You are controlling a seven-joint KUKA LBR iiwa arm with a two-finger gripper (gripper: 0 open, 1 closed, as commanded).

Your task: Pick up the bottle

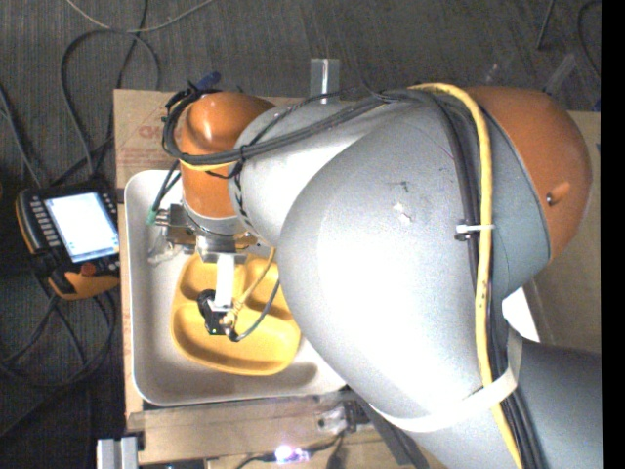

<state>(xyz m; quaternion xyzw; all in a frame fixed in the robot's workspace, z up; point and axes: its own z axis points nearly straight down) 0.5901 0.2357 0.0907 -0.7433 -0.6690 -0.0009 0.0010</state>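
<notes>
From the right, a large grey robot arm (391,262), very close to the camera, with a thick orange band (210,135) above the wrist. Wrist pointed down into a shallow white plastic bin (146,360), on a brown board worktop (137,125). Directly under the wrist, about in the middle of this bin, a glossy yellow rounded plastic object (259,355), lying on the bin floor and partly covered by the arm on its right side. Not possible to say for sure if this yellow object is the bottle. Below the wrist, not possible either to tell if open or closed, or if anything is gripped there. Left of the worktop, on the dark floor, a black and orange handheld controller with a lit screen (78,225), among thin dark cables (98,27).
</notes>
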